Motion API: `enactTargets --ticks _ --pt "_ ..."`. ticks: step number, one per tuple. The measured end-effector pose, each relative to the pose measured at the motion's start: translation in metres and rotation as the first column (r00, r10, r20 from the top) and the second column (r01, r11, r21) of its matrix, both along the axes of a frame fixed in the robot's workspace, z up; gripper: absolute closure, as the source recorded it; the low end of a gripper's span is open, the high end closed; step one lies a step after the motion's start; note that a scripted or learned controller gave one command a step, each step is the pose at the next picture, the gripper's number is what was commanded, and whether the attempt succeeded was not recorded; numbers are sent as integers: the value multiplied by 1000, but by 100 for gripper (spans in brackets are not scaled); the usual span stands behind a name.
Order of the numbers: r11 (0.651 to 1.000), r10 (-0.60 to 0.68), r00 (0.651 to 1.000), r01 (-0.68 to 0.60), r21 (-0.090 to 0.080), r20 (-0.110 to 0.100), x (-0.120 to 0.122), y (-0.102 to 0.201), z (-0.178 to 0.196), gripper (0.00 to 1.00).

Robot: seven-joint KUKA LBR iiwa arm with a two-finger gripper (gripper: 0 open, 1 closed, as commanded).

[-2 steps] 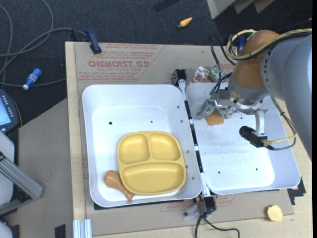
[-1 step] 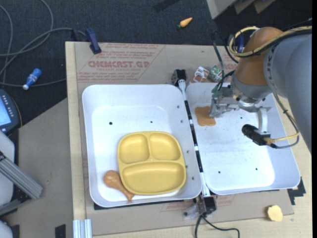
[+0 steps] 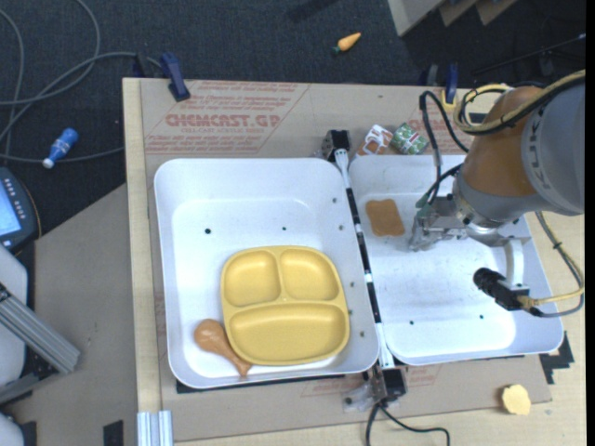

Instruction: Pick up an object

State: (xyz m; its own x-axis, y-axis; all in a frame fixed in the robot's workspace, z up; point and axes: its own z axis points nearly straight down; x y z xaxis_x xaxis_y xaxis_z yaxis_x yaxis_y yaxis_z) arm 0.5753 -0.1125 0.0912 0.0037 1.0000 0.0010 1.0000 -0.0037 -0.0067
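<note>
The grey arm (image 3: 558, 147) with its orange band reaches in from the right, its claw (image 3: 423, 233) pointing down.

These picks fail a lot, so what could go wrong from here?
1. The brown slab lies flat near the right bin's left wall; fingers may slide over it.
2. The gripper sits beside the slab, not over it, so closing here may catch nothing.

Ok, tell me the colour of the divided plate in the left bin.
Yellow divided plate, in the camera view.
</note>
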Motion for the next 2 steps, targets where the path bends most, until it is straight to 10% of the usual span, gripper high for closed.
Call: enactTargets --ticks 2 --pt "1000 2 1000 -2 -1 9 4 2 21 100"
